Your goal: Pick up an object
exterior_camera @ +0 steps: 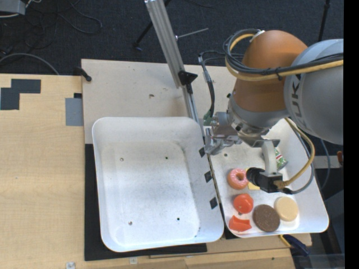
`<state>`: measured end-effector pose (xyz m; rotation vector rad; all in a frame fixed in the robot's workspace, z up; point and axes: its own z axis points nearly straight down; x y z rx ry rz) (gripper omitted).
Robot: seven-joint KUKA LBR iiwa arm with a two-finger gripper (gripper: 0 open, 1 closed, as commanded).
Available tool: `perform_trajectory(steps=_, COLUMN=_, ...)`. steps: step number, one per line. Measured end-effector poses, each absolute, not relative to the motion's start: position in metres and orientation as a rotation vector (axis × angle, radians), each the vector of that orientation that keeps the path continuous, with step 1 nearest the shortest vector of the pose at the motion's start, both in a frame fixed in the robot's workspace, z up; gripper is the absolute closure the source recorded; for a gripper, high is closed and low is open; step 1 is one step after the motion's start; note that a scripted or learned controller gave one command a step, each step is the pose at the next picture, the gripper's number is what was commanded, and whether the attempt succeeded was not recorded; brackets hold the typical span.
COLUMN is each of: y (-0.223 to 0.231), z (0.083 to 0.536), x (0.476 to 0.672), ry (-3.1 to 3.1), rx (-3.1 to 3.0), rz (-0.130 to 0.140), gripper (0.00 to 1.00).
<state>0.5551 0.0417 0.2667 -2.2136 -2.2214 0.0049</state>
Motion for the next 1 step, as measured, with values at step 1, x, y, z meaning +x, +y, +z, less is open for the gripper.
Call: perform_trajectory(steps=1, y=0.0840, z=0.2428, x=0.5314, ry=-2.221, rx=-2.213, rz=0.008, gripper=1.00)
